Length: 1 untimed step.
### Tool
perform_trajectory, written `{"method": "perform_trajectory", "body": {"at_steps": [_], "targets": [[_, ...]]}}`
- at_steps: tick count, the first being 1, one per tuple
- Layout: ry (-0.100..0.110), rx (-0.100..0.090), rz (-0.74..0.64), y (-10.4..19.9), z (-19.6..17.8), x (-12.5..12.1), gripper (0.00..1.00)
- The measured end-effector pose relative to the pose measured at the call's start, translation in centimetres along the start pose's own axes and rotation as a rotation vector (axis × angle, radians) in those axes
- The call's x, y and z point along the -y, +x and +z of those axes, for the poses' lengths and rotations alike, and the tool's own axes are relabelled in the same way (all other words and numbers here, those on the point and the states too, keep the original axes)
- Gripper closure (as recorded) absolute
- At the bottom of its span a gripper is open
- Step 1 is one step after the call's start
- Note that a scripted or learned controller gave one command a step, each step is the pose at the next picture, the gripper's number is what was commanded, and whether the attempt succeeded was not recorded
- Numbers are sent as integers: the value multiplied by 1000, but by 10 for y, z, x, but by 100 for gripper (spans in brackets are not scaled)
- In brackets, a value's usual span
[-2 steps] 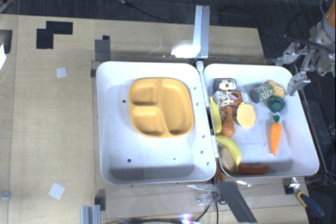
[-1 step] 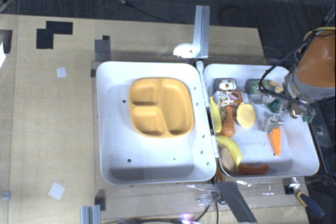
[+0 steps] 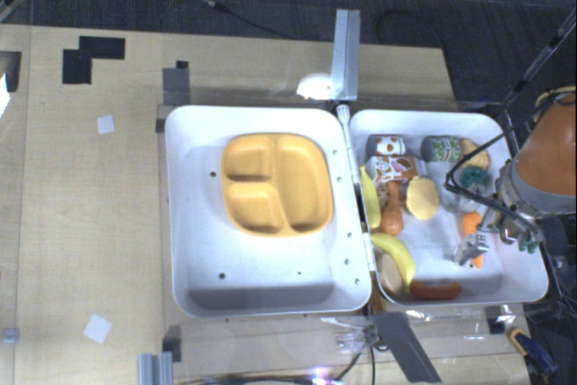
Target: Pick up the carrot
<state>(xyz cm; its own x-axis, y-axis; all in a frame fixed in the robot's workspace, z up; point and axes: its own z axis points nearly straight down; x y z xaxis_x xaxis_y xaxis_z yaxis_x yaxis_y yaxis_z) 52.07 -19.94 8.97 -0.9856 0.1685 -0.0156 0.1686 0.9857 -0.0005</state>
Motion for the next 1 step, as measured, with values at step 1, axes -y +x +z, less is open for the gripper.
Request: {"method": "perform_trajectory", "body": {"at_steps": [1], "targets": [[1, 1, 10, 9, 0, -27, 0]]}}
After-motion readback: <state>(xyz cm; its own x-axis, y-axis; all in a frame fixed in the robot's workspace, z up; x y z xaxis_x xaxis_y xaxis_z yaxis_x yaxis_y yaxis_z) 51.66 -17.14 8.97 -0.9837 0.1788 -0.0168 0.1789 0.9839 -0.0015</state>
